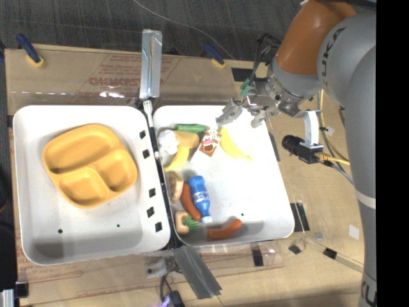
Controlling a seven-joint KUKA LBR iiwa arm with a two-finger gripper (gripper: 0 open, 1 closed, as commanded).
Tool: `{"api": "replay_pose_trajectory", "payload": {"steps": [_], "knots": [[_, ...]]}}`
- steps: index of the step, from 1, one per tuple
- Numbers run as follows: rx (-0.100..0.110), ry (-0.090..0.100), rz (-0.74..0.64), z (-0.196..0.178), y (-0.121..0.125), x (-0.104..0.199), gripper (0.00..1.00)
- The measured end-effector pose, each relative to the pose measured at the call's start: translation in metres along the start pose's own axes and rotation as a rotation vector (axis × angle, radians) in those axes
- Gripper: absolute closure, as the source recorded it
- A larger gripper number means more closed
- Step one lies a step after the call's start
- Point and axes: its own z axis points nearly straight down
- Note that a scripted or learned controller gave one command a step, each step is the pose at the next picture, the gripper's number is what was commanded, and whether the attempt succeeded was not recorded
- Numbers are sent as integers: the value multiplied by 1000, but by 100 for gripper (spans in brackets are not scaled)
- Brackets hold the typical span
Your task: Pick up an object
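The gripper (243,114) hangs over the far edge of the right bin (271,190), fingers spread and pinching nothing. Just beneath lie a yellow banana (232,147) and a small red-and-white object (209,146) — perhaps a wrapped sweet. Nearer the divider: a blue bottle (199,198) beside a red sausage (225,229). The left bin (32,235) holds a yellow divided tray (89,164).

a cardboard-covered bench (77,69) with two shallow white bins, left bin (25,190) and right bin (271,190), side by side
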Motion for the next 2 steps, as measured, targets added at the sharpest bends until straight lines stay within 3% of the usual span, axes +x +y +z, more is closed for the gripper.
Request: {"api": "replay_pose_trajectory", "payload": {"steps": [1, 2], "knots": [[8, 2, 22, 105, -38, 59, 0], [-1, 1, -141, 163, -119, 39, 0]]}}
